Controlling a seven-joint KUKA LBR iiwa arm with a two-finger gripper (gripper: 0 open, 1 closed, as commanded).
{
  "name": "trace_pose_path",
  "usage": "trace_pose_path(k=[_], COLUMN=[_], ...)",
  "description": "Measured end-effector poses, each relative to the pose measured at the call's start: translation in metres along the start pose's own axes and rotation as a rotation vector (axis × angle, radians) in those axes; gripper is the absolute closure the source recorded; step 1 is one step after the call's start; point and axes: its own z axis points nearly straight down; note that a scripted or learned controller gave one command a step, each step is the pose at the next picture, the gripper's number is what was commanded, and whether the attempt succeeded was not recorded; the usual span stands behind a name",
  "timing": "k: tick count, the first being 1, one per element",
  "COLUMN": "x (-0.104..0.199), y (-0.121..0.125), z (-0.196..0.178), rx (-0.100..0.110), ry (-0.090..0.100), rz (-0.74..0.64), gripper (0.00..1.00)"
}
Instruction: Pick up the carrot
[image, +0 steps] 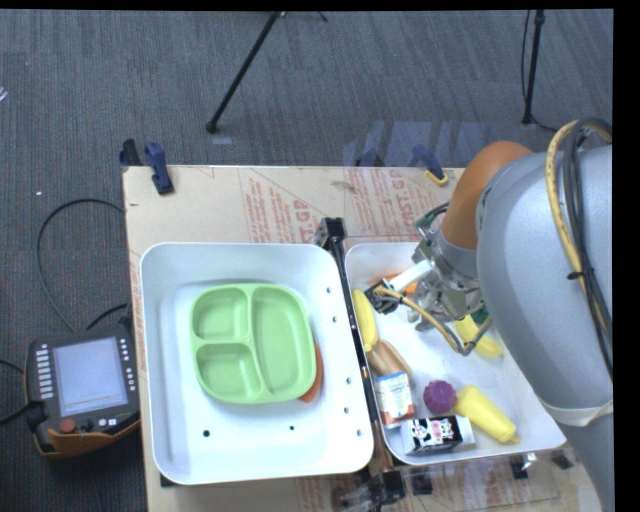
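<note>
An orange, elongated thing that looks like the carrot (406, 277) lies in the upper left part of the right bin (530, 400), partly hidden by the wrist. My gripper (428, 303) hangs low over that same corner, just right of and below the orange piece. The grey arm covers the bin's right side. Whether the gripper touches the carrot is hidden.
The right bin also holds a yellow banana-like piece (365, 318), a bun (388, 357), a small carton (395, 398), a purple item (440, 395), a yellow bottle (487, 414), and a black-and-white carton (437, 432). In the left bin (170, 420) a green divided plate (252, 342) lies over an orange edge (316, 380).
</note>
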Motion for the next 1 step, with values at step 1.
trace_pose_path(k=[1], x=[0.0001], y=[-0.0009], z=[0.0006], rx=[0.001], ry=[-0.001], rz=[-0.002], gripper=[0.0])
